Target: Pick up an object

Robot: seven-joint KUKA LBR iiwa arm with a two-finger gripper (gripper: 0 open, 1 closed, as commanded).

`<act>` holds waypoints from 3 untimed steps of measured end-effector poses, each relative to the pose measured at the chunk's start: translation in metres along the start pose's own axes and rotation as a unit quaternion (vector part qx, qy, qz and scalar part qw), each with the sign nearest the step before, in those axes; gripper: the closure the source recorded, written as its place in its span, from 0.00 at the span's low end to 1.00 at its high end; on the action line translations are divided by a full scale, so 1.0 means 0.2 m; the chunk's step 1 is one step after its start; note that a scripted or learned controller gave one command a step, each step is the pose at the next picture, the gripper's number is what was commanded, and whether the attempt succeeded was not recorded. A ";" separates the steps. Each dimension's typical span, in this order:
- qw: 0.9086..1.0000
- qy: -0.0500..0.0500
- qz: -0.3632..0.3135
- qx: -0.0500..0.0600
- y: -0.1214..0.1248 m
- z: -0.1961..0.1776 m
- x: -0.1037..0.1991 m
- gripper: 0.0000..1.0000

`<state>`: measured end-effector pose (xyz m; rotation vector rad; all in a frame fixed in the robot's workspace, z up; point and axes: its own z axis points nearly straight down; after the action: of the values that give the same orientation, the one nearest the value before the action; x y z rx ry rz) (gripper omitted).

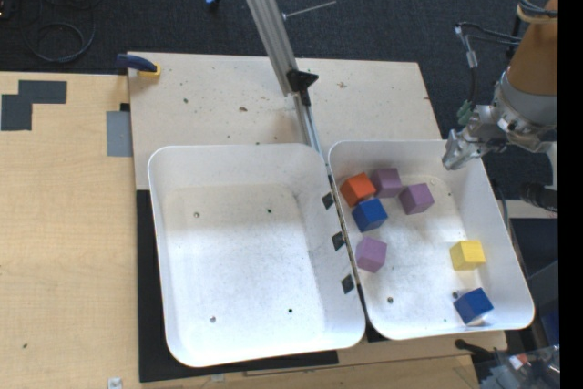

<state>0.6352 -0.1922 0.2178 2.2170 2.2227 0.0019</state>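
The right bin (496, 205) holds several small cubes. An orange cube (358, 188), a blue cube (370, 214) and two purple cubes (387, 181) (416, 198) cluster near its far left. Another purple cube (371, 253) lies nearer the front. A yellow cube (467, 254) and a second blue cube (473, 305) sit at the front right. My gripper (455, 154) hangs over the bin's far right rim, apart from all cubes, with nothing visible in it.
The left bin (173, 196) stands beside the right one. A slanted metal pole (270, 23) rises from between the bins at the back. A small blue and yellow clamp (138, 65) lies on the board's far left corner.
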 end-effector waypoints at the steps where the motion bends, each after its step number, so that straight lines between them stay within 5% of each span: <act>1: 1.000 0.002 -0.001 0.002 -0.03 -0.06 0.26 1.00; 3: 1.000 0.002 -0.001 0.003 -0.07 0.03 0.76 1.00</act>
<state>0.6215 -0.0393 0.2117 2.2196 2.2298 -0.0016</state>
